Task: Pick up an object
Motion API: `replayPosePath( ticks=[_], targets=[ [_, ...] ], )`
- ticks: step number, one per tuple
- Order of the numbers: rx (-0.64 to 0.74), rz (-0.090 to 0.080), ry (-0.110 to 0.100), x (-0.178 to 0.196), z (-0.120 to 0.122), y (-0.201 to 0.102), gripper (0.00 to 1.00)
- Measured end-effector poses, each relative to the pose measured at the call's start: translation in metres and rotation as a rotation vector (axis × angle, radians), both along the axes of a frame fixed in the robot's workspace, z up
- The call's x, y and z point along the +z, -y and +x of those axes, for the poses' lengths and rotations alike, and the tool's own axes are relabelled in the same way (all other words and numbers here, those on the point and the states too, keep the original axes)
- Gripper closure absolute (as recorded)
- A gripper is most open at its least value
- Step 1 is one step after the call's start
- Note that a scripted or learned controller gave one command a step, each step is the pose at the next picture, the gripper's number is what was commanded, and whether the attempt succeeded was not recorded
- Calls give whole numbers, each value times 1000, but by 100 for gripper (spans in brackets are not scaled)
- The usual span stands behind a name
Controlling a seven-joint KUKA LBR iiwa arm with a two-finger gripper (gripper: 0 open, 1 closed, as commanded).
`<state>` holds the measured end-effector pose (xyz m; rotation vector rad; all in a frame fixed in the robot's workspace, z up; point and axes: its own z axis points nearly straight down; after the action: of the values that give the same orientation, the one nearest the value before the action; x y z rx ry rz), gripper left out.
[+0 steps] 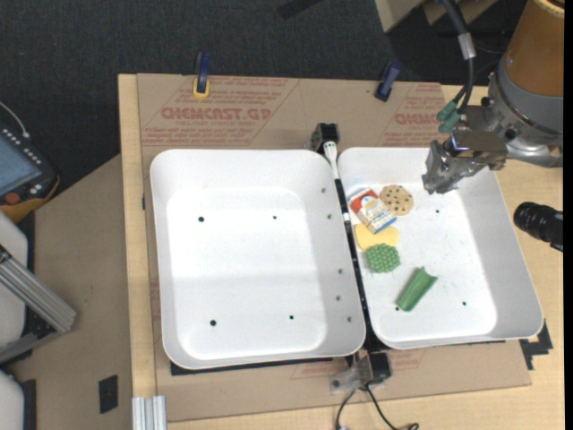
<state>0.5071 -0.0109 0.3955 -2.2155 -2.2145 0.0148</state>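
The gripper [440, 179] hangs over the upper part of the right bin [483, 267]; whether it is spread or pressed together, I cannot tell, and nothing is seen in it. Near the bin's left wall lie a round cookie [396, 199], a red and white packet [371, 210], a yellow piece [370, 236], a green bumpy ball [383, 258] and a green block [415, 290]. The left bin [179, 240] is beside it.

Pretty bright, even overhead light. The left bin [242, 249] is nearly blown out, with a soft darker band across its upper floor. Shadows are faint, focus is decent, and the dark floor [107, 25] looks grainy.
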Motion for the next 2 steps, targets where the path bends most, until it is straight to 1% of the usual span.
replayPosePath(
  ticks=[1, 2],
  targets=[
    [5, 2, 22, 66, -28, -36, 100],
    [-8, -1, -5, -91, -30, 26, 100]
  ],
)
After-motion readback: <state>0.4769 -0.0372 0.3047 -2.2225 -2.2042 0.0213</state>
